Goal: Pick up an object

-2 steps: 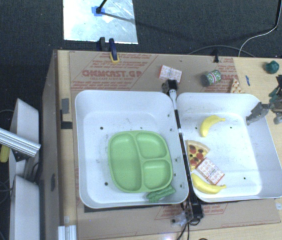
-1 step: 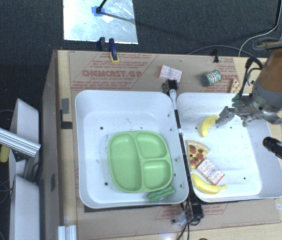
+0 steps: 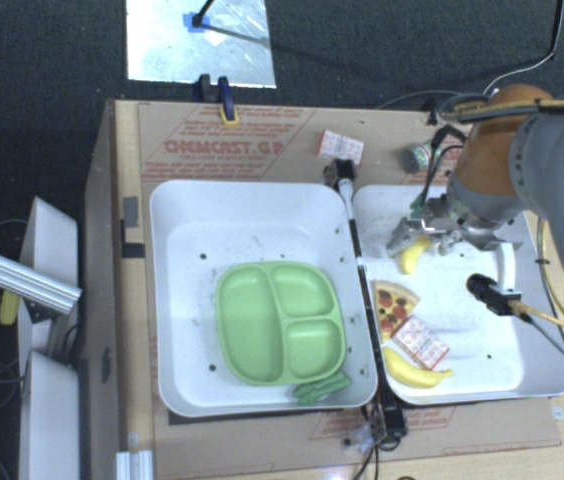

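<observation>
A small yellow piece (image 3: 411, 257), likely toy fruit, is seen directly beneath the pincer (image 3: 420, 236), in the right bin (image 3: 542, 363) close to the divider. Whether it is gripped cannot be told, since the pincer's tips are hidden by the wrist; their spread cannot be judged either. The step in hand is judged to be the grasp itself. Next, a firm closing and a straight lift would be called for. Below the pincer lie a pizza slice (image 3: 393, 306), a red-patterned packet (image 3: 421, 342) and a banana (image 3: 414, 369); a green divided plate (image 3: 280, 320) sits in the left bin (image 3: 177, 268).
</observation>
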You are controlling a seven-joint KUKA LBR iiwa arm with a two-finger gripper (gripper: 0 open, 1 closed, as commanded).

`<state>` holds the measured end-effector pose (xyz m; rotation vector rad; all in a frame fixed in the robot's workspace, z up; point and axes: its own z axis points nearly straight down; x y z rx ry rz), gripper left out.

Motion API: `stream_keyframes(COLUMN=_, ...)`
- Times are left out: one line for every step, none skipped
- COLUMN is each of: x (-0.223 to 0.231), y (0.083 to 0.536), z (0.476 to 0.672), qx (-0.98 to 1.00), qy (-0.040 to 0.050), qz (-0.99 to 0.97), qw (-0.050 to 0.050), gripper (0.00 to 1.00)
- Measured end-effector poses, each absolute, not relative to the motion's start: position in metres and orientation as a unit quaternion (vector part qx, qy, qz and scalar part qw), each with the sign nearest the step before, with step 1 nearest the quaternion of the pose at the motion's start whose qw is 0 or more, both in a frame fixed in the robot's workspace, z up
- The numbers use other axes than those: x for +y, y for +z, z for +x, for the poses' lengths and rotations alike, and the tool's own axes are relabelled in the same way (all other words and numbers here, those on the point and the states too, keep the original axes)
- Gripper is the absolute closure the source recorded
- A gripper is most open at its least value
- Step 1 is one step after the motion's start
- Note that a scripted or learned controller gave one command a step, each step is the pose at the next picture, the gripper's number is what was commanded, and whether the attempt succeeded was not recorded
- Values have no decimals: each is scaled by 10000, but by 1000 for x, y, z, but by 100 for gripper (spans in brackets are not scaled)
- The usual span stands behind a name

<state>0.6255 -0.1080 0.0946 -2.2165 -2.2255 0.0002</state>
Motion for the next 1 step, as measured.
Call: stream_keyframes(x=-108, y=106, z=626, qx=-7089, qy=-3, qz=-7053, qw=-3, gripper=100)
